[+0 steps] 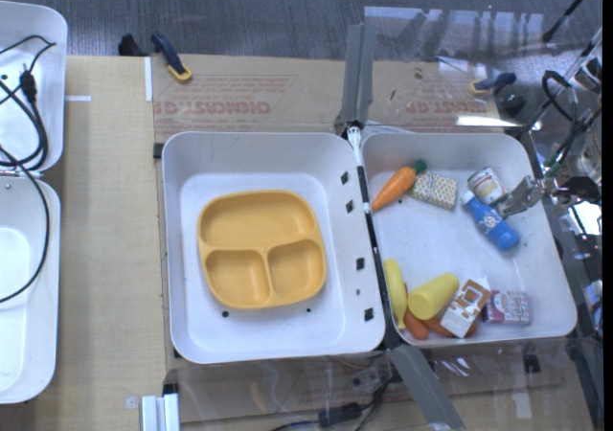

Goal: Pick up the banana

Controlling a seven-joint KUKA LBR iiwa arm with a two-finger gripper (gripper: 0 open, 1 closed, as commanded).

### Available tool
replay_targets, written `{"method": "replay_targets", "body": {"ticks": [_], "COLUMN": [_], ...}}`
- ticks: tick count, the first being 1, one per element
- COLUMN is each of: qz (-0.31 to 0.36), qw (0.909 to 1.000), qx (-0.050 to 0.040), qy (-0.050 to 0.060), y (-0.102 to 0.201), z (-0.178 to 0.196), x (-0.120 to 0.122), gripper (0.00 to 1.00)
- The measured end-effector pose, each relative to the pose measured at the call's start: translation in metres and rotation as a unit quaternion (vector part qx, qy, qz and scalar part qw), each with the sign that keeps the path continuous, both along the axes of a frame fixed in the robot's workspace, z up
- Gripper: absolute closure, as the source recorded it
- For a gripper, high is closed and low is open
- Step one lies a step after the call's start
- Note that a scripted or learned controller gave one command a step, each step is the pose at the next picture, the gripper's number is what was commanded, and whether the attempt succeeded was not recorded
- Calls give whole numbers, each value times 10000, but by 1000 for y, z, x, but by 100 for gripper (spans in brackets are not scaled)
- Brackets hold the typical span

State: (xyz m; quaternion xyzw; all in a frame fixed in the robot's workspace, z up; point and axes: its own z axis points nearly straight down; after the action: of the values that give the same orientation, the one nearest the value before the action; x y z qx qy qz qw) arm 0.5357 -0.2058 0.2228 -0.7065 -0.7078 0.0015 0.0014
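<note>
While parked over the right bin's [536,319] far edge, gripper [522,197] sitting just beside the blue bottle [491,222]. Can't tell jaw state, too blurry. Banana [394,291] lying against the left wall, well apart.

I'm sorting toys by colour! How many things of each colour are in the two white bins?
Yellow: 3, the tray, the banana, the bottle
Orange: 2, the carrot, the orange piece
Blue: 1, the blue bottle
Mixed colours: 4, the cracker box, the can, the carton, the small packet
Total: 10
</note>
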Motion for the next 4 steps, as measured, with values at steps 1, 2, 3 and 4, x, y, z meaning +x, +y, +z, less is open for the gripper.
{"method": "replay_targets", "body": {"ticks": [1, 2, 3, 4], "qz": [716, -91, 2439, 2114], "qw": [9974, 10000, 9698, 9774], "qx": [6, 4, 8, 4], "qy": [-9, 3, -11, -22], "y": [44, 110, 113, 91], "z": [-133, -133, -132, -132], "x": [-48, -59, -58, -58], "gripper": [0, 0, 0, 0]}}
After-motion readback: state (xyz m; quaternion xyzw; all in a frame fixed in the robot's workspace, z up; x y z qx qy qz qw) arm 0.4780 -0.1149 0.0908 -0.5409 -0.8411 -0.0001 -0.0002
